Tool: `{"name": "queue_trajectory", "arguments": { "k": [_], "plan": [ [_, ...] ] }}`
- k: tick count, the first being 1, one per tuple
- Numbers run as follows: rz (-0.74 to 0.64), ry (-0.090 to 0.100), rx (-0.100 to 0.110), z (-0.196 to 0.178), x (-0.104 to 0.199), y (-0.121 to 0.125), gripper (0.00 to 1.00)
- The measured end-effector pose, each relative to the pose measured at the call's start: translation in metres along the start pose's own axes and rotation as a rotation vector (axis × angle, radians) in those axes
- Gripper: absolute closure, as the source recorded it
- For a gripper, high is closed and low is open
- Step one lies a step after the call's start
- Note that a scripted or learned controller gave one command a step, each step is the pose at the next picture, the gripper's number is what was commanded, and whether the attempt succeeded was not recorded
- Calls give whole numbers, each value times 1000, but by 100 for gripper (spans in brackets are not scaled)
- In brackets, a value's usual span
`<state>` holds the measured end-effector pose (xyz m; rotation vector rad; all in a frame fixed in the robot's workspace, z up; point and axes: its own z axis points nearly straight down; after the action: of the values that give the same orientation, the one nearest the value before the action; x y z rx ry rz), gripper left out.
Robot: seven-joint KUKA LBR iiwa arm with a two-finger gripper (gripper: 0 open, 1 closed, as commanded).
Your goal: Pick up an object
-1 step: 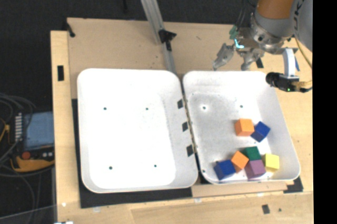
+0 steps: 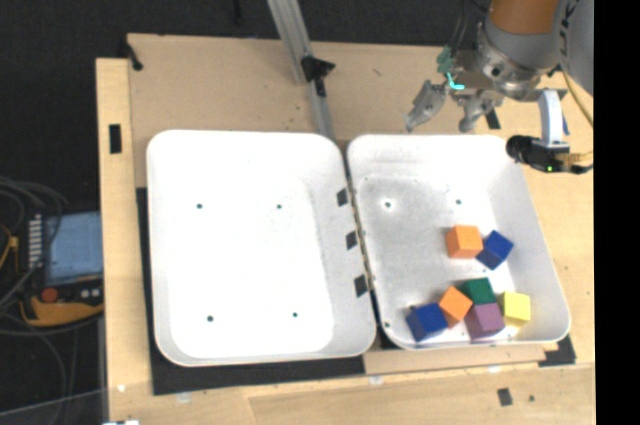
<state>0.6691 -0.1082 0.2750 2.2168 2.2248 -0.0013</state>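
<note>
Lying in the right bin (image 2: pixel 400 163), the blocks crowd its near-right part: an orange block (image 2: pixel 463 241) touching a blue block (image 2: pixel 494 249), and nearer the front rim a cluster of blue, orange, green, purple and yellow. The hand (image 2: pixel 450 113) hangs over the bin's far rim, fingers spread and pinching nothing, so the orange block lies down-view of it, toward the bench's near edge.

Smooth white plastic bins (image 2: pixel 250 153), matt wooden bench (image 2: pixel 200 73)
</note>
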Motion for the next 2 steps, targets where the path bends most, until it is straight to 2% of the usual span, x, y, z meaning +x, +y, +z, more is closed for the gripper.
{"name": "queue_trajectory", "arguments": {
  "k": [2],
  "plan": [
    [5,-2,4,85,-1,-4,0]
  ]
}}
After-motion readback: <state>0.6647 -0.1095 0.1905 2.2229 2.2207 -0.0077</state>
